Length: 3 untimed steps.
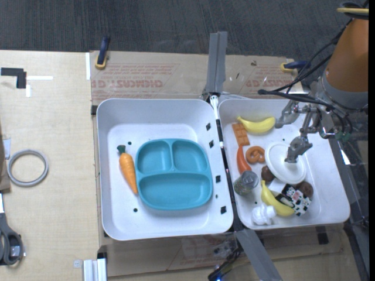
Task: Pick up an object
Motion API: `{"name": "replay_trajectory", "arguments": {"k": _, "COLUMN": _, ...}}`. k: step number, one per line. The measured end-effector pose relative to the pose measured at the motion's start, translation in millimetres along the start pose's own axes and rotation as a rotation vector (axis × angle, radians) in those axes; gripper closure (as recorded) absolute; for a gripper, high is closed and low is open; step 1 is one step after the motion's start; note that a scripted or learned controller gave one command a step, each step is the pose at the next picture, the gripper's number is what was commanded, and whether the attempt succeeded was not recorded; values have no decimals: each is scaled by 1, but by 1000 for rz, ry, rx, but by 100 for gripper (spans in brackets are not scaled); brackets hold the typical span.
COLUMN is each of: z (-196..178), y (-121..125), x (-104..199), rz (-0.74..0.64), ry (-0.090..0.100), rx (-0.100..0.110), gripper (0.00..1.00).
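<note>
pincer (295, 151) hovers low over the right bin (328, 215), its tip directly above a white disc (285, 167); whether it is released or clenched i cannot tell. a banana (256, 124) lies up and left of it, a pretzel (255, 154) just left, a second banana (274, 201) below. likely the approach step: nothing looks lifted. next it must descend squarely onto the disc and grip it.

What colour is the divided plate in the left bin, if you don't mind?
The divided plate is teal blue, clearest in the camera view.
</note>
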<state>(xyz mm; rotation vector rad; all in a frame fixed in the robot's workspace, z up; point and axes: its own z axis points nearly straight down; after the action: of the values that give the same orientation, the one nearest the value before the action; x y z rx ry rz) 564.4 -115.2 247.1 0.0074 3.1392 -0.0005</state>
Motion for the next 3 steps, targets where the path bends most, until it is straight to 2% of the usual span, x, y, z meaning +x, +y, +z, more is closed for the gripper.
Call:
{"name": "replay_trajectory", "arguments": {"k": 1, "z": 128, "y": 14, "x": 31, "rz": -21, "ry": 2, "rx": 0, "gripper": 0}}
{"name": "replay_trajectory", "arguments": {"k": 2, "z": 155, "y": 17, "x": 27, "rz": -47, "ry": 2, "rx": 0, "gripper": 0}}
{"name": "replay_trajectory", "arguments": {"k": 3, "z": 155, "y": 16, "x": 54, "rz": 211, "ry": 0, "rx": 0, "gripper": 0}}
